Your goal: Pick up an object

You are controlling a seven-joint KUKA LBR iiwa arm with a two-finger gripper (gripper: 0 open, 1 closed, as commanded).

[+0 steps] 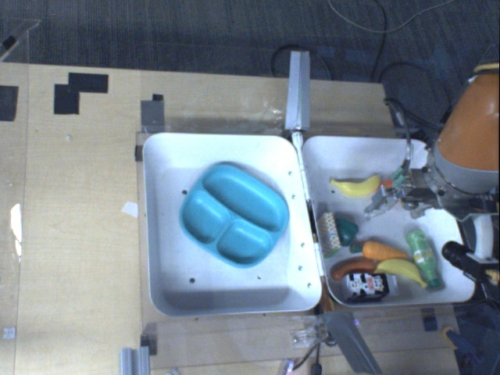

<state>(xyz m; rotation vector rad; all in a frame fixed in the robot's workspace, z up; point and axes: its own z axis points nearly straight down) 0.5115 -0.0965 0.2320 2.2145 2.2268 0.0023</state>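
Hovering over the right bin (469,291), the hand (388,196) sits just beside the upper banana (355,186), its metal fingertips (375,205) pointing left, toward that fruit's right-hand tip. Nothing sits between the fingers, so the pick is not made yet. The fingers look parted, a modest gap rather than a wide spread.

The upper banana looks the best target: it lies alone near the top of the bin, well apart from the crowd lower down. To do this well, the hand should centre over the banana's middle, turn so the fingers straddle its short width, then drop straight down and close. Grabbing at the tapered end risks a slip.

Down below it's busy: a green bottle (422,256) on the right, a carrot (384,250) touching a second banana (402,269), a brown sausage-like piece (349,266), a black and white box (366,285), and a dark green item (345,230) beside a small striped block (328,231). Tight pickings there.

The arm (473,135) comes in from the right, its orange band above the wrist, bent low over the bin's upper right. The left bin (168,287) holds a blue divided tray (234,213), well apart from the action. Both bins rest on the pale tabletop (70,233).
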